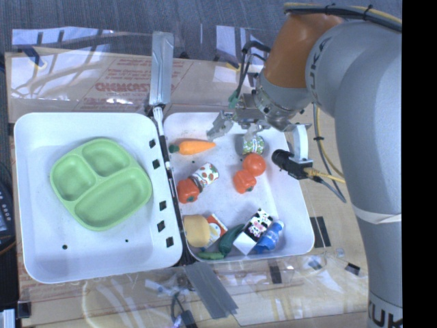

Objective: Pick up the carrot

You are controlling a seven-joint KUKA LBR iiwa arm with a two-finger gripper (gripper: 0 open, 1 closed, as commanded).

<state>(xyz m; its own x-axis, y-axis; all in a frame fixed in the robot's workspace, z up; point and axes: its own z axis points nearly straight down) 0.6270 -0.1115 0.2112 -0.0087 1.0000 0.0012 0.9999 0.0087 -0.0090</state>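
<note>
The carrot [194,146] is orange with a small green top. It lies on its side in the right bin [295,203], near the bin's far left corner. My gripper [234,124] hangs just right of the carrot and a little farther back, over the bin's far edge. Its fingers [220,125] are spread open and there is nothing between them. The carrot lies free, its thin tip pointing toward the gripper.
A small silvery-green object [252,143] sits right under the wrist. Red-orange fruits [254,164] [244,180] [188,190], a little can [207,175], a yellow item [196,229], a patterned box [258,225] and a blue bottle [272,238] crowd the right bin. A green divided plate [102,182] lies in the left bin [34,251].
</note>
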